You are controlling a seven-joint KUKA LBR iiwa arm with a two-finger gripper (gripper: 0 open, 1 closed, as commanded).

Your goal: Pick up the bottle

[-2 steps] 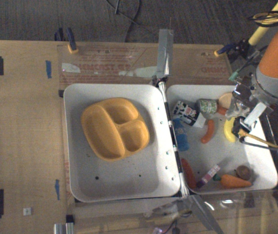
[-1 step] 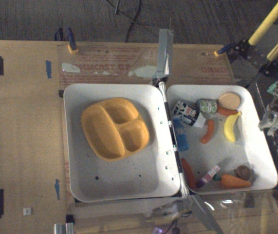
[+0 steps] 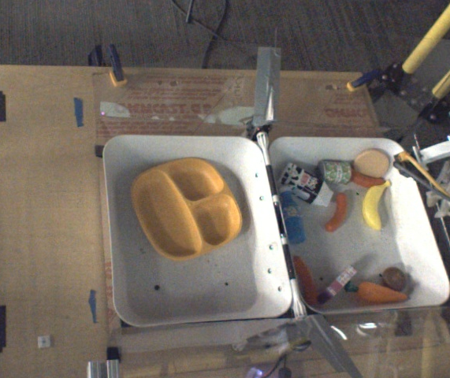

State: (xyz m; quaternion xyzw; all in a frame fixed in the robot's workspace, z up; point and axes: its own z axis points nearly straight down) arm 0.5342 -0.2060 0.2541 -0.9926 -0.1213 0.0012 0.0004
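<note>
Two shallow white plastic bins sit side by side on a pale wooden bench [image 3: 35, 211], each square with rounded corners and a smooth, lightly speckled floor. The left bin [image 3: 130, 290] carries one thing: a glossy orange-yellow plate [image 3: 185, 207], a rounded moulded dish split into three hollows.

The right bin [image 3: 414, 250] carries a scatter of small toy goods. The bottle [image 3: 337, 281] lies on its side near the bin's near edge, a slim little tube with a dark purple end and a pale pink label, pointing slantwise. Just to its right lies one orange carrot [image 3: 381, 292], tapered, with a round brownish ball [image 3: 394, 277] touching its far side. To the bottle's left, along the bin's left wall, lies a red-orange pepper-like piece [image 3: 303, 278].

At the far side there is one small black-and-white milk carton [image 3: 299, 182], boxy, with a blue carton [image 3: 292, 217] nearer than it. Beside these is a green-labelled can [image 3: 335, 172] and a flat tan disc [image 3: 372, 163]. Two orange-red sausages show: one [image 3: 336, 211] in the middle of the bin, one [image 3: 369, 181] tucked under the disc. One curved yellow banana [image 3: 374, 205] lies right of the middle sausage.

At the right edge of the scene, metal parts of the end effector [image 3: 425, 181] reach over the right bin's far right rim; how far it is open I cannot tell, and nothing is seen in its hold. It is well apart from the bottle.
</note>
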